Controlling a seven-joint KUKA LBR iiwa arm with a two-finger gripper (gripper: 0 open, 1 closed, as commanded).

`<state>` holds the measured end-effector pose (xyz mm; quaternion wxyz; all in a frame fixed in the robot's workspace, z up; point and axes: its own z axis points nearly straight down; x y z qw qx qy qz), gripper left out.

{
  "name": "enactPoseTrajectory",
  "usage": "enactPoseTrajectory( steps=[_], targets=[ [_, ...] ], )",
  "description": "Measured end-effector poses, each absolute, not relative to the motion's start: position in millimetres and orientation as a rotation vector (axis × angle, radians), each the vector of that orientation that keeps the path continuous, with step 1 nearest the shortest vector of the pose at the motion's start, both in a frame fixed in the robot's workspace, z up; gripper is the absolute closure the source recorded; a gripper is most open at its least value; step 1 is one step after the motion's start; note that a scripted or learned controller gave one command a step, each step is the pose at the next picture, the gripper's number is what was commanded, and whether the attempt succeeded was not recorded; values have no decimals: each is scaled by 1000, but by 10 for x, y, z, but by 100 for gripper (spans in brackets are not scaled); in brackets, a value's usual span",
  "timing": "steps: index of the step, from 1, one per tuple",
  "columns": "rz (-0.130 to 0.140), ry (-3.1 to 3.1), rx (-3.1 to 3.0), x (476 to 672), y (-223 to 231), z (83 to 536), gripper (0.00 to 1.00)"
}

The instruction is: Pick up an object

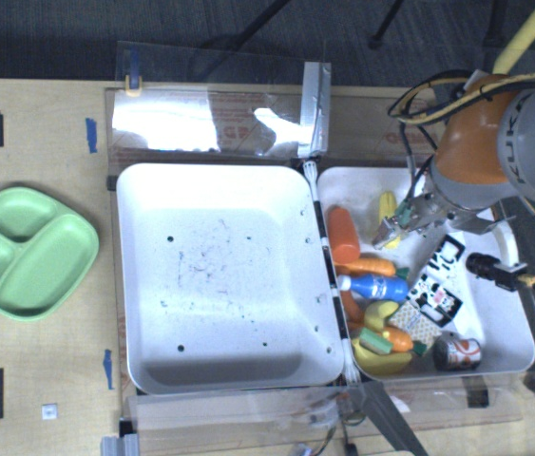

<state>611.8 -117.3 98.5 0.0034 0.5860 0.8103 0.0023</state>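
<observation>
The gripper (402, 222) is seen at centre right of the frame, lowered into the right bin (512, 354); whether it is apart or together cannot be told. Beside it an orange object (342, 233), a blue bottle (374, 287) and a banana (381, 357) are crowded along the bin's left side. The left bin (219, 274) occupies the centre, and a green tray (26, 252) rests on the desk (29, 112) at far left.

A pale wooden bench (39, 112) sits on dark carpeted floor (77, 8), marked with blue tape (90, 134).
</observation>
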Motion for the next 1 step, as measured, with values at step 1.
enactPoseTrajectory(
  steps=[1],
  targets=[
    [2, 2666, 1658, 5742, -690, 1850, 100]
  ],
)
